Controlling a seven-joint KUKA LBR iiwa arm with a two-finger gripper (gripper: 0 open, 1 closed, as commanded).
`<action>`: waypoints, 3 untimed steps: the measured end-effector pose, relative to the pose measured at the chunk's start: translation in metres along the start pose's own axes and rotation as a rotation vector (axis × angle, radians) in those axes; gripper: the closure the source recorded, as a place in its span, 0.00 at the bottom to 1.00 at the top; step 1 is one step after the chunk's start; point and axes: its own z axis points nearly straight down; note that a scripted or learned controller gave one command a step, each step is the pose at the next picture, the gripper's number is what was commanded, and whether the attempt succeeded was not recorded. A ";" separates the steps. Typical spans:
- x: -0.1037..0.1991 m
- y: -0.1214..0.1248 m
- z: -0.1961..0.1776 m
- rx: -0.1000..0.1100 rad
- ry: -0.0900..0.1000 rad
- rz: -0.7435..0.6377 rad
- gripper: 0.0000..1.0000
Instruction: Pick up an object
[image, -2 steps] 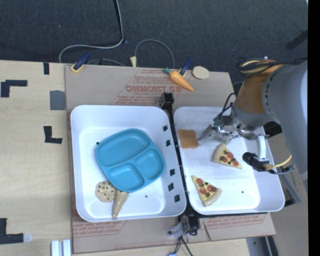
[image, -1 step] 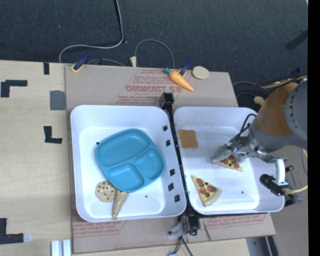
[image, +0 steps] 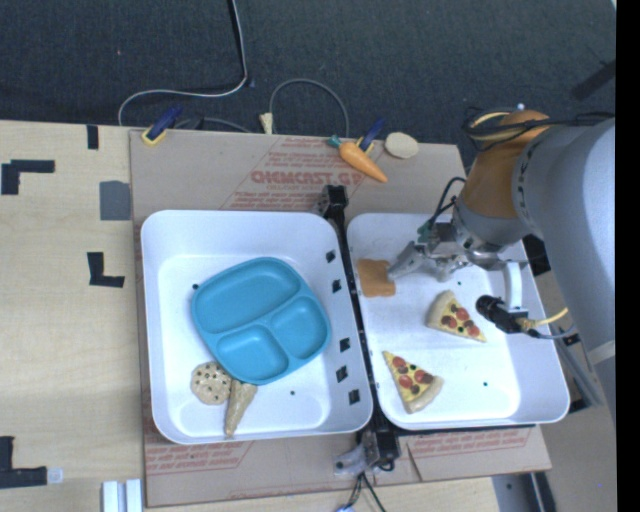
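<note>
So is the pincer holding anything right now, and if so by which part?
Cannot be told. The pincer sits low in the right bin, its tip next to the tan toast piece, but whether anything is gripped is unclear.

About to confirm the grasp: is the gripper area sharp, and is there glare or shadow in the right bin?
Camera view: the gripper is small and soft, detail unclear; the right bin is evenly lit without glare; faint shadow beside the tan block; the arm is blurred.
</note>
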 end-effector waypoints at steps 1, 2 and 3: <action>-0.040 -0.061 -0.002 0.000 -0.001 0.009 0.00; -0.053 -0.115 -0.003 0.000 -0.002 0.008 0.00; 0.005 -0.069 -0.001 0.001 -0.002 0.002 0.00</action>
